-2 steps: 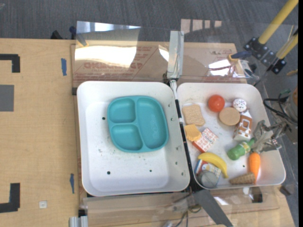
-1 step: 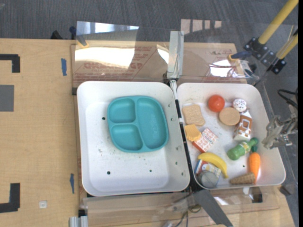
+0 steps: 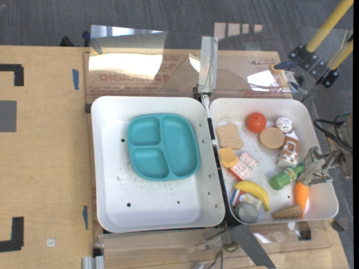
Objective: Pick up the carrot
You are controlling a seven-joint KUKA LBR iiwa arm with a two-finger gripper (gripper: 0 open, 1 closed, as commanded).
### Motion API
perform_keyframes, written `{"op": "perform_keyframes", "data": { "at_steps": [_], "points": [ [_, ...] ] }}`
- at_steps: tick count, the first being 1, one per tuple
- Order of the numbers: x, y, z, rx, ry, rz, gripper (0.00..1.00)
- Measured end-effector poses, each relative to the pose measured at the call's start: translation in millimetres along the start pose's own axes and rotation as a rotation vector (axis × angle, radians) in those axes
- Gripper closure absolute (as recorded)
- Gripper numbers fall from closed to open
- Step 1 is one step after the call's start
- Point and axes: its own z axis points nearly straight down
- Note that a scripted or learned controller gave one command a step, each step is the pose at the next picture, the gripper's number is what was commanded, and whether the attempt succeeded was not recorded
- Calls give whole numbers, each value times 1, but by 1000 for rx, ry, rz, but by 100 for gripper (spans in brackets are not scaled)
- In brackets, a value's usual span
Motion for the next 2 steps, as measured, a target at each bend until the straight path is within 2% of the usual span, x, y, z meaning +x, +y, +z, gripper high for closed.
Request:
{"op": "perform_keyframes", "data": {
  "at_steps": [1,2],
  "points": [
    [-1,-1,-2,3,-4,0,0],
    [-1,2,72,10,-23,47,0]
  ]
}}
